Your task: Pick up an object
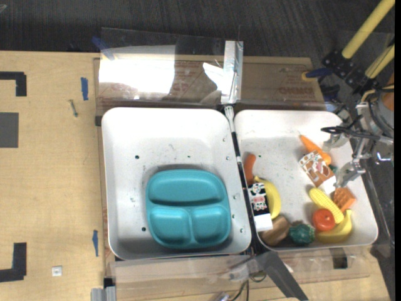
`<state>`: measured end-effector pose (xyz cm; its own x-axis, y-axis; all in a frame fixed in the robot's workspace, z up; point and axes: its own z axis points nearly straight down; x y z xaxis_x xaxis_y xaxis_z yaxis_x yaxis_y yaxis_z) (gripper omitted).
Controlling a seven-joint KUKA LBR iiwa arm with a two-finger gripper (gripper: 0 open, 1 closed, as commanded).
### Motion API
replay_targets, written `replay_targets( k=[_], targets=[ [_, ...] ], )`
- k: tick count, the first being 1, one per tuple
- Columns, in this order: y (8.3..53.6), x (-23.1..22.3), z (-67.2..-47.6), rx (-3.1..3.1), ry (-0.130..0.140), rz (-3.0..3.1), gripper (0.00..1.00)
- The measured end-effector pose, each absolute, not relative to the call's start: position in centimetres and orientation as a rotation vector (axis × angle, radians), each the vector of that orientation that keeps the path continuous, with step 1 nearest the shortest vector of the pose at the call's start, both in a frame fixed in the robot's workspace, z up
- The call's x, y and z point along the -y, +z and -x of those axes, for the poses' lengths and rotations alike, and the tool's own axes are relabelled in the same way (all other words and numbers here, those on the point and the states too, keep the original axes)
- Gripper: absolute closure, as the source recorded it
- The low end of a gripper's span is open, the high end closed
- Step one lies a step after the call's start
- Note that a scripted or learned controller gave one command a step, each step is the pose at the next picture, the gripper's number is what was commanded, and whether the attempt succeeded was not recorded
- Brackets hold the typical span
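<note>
Over at nine o'clock, the left bin point(119, 168) holds a teal tray point(187, 207). Moving right, I see the right bin point(276, 130) crowded with toy food, the orange carrot point(311, 145) at two o'clock. I judge it light, rigid and smooth; grab across its thick middle. At three o'clock my gripper point(348, 171) hovers, whether parted or closed I cannot tell.

Before you: dark grey carpet floor point(188, 5) along the far side, well beyond the claw. Tan bench top point(50, 168) spreads far across from the claw, marked with black tape corners point(17, 83) and blue tape strips point(84, 88). Glare falls on a clear plastic sheet point(163, 74).
</note>
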<state>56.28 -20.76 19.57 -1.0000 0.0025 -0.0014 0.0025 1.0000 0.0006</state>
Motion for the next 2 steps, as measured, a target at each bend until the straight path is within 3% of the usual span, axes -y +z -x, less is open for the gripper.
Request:
replay_targets(
  k=[1,2],
  targets=[
    [9.0,18.9,-60.3,-3.134,-0.001,-0.086,0.0],
    [8.7,18.8,-56.0,-3.133,0.0,-0.12,0.0]
  ],
)
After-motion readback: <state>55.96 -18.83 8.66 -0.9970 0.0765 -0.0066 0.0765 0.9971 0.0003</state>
